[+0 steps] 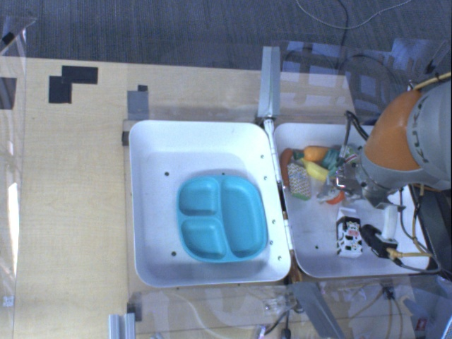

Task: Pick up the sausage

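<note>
The sausage (pixel 284 164), a reddish-brown curved piece, lies against the left wall of the right bin (pixel 318 249), beside a grey mesh-patterned item (pixel 299 182). My gripper (pixel 344 181) hangs low over the middle of that bin, just right of the toy food pile and roughly a hand's width right of the sausage. The wrist's grey body and orange band (pixel 394 141) cover the gripper's upper part. Nothing can be seen held in it.
An orange piece (pixel 315 152), a yellow piece (pixel 315 171) and a green piece (pixel 331 159) crowd together between sausage and gripper. A small red bit (pixel 329 197) lies below them. A black-and-white carton (pixel 348 236) sits near the front. The left bin (pixel 152 189) holds a blue divided tray (pixel 222 216).
</note>
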`<control>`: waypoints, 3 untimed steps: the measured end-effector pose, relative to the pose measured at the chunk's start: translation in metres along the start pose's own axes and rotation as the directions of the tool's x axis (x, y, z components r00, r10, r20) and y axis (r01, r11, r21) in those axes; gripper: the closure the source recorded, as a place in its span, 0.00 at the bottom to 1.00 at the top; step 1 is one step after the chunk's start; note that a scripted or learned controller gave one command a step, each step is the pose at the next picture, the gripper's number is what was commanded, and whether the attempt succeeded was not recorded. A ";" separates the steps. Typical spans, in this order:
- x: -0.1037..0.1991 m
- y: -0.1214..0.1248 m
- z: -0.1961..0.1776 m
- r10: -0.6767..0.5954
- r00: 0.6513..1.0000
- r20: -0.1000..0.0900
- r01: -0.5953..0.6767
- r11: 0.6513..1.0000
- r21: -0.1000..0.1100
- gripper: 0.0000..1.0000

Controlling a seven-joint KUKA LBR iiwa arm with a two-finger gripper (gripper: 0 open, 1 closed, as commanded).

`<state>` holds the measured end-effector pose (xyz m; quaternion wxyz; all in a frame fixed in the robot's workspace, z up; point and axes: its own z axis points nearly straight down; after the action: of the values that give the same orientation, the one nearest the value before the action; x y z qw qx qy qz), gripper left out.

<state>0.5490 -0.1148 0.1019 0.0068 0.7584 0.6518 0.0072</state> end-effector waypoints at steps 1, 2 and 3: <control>0.098 0.039 -0.083 0.001 1.000 0.001 -0.001 1.000 0.015 1.00; 0.099 0.041 -0.094 -0.007 1.000 0.002 0.007 1.000 0.010 1.00; 0.161 0.015 -0.082 0.007 1.000 0.001 -0.007 1.000 0.017 1.00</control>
<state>0.5865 0.0419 0.1848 0.0008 0.7607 0.6491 0.0014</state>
